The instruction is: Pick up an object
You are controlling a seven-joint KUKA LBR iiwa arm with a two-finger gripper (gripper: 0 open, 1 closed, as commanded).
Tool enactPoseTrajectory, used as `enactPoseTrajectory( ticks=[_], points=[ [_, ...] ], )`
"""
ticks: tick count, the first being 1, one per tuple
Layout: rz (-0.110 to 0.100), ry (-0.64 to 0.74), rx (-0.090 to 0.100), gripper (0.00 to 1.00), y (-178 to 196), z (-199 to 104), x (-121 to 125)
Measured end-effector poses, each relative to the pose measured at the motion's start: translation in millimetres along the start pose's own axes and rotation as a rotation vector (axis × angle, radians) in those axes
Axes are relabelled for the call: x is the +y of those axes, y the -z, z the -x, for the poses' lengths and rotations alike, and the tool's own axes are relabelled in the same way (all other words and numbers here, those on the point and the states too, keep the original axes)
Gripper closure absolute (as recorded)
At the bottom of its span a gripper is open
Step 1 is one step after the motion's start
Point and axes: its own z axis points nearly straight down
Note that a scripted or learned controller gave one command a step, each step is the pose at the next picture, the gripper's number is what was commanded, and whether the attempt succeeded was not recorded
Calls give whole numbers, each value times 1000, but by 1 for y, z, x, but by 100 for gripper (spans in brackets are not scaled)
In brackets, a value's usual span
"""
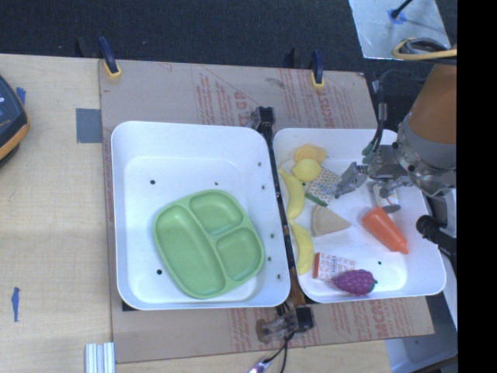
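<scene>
Over the right bin (435,286) now: the metal tool (371,179) sits low by its far right edge, and I can't tell how it's set. Below it lies a smooth orange carrot (386,229), tapered, near the bin's right wall. A pale wedge (330,221) rests mid-bin; a bumpy purple grape bunch (355,281) sits at the near edge beside a small red-and-white packet (331,266), print too small to read. Glossy yellow bananas (296,196) hug the left wall. In the left bin (132,150), a green three-compartment plastic tray (206,242). Cardboard (225,92) on the counter (50,231) carries faint red lettering, unreadable.
</scene>
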Motion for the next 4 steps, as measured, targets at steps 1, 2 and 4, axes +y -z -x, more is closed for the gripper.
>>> enactPoseTrajectory(
  ticks=[1,2,4],
  points=[
    [1,-2,-3,0,-45,77,29],
    [4,0,-2,0,-131,106,23],
    [-11,1,3,0,-144,111,120]
  ],
)
